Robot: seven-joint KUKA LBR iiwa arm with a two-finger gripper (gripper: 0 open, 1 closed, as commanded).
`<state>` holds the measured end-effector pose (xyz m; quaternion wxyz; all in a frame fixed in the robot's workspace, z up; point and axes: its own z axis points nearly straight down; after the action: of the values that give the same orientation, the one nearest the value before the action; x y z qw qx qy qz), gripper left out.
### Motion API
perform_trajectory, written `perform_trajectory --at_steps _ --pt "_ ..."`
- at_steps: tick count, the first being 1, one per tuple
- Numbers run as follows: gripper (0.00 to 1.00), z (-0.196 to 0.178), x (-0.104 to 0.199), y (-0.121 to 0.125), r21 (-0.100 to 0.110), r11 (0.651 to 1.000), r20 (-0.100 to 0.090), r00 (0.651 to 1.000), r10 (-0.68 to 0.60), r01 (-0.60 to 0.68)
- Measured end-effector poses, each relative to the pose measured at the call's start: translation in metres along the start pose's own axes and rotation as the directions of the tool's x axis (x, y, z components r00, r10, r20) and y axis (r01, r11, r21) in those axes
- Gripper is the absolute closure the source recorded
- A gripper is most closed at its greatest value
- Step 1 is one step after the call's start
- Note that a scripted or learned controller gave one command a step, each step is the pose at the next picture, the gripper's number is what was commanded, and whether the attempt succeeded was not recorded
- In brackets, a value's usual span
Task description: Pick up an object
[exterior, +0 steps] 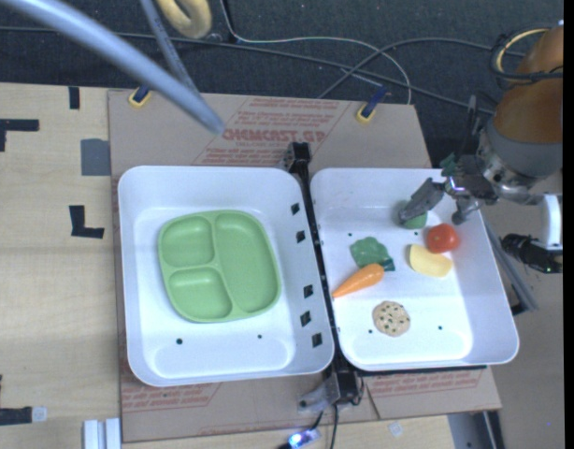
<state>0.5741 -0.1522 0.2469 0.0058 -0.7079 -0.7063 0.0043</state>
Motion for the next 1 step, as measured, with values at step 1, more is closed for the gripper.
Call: perform_trajectory --at_steps 1 --pt "0.0 -0.0074 0.0005 0.0022 -0.012 1.0 0.002 1.0 -0.004 0.004"
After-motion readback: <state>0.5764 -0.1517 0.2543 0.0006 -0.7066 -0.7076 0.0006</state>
